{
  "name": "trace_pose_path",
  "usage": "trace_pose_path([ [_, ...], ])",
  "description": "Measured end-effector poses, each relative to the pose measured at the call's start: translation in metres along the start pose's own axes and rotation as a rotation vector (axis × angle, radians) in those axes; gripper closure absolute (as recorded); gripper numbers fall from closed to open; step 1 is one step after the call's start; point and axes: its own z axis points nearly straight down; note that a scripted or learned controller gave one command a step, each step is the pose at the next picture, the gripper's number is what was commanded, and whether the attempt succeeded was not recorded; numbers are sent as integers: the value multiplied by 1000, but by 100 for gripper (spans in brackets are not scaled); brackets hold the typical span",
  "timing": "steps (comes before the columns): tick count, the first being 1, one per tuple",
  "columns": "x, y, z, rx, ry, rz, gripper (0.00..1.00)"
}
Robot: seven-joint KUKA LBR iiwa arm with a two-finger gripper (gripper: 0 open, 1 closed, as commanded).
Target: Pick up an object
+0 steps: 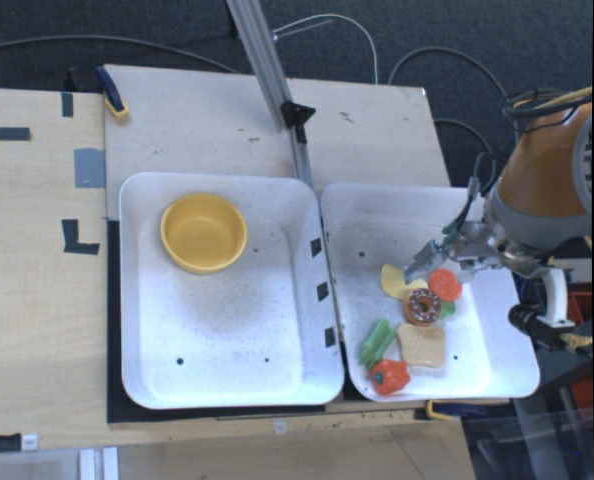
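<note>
Red comes first on my screen: a toy pepper (389,375) with a green stem lies at the near edge of the right bin (507,368), with a slice of toast (423,348) just beside it and a green bean pod (377,341) slanting up to its left. Behind the toast sits a chocolate doughnut (422,307), touching a tomato (445,285) on its right and a pale yellow piece (393,281) on its left. My gripper (422,261) hangs just above that cluster on the grey-and-orange arm (542,183); from here I cannot tell its state or whether it has anything. In the left bin (157,368), well apart, a yellow bowl (204,231) stands upright toward the far corner.
</note>
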Motion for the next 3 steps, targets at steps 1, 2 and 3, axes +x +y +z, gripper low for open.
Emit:
trace_pose_path([
  [1,0,0,0,-1,0,0,0],
  [2,0,-3,44,5,0,1,0],
  [3,5,-2,82,-17,-9,2,0],
])
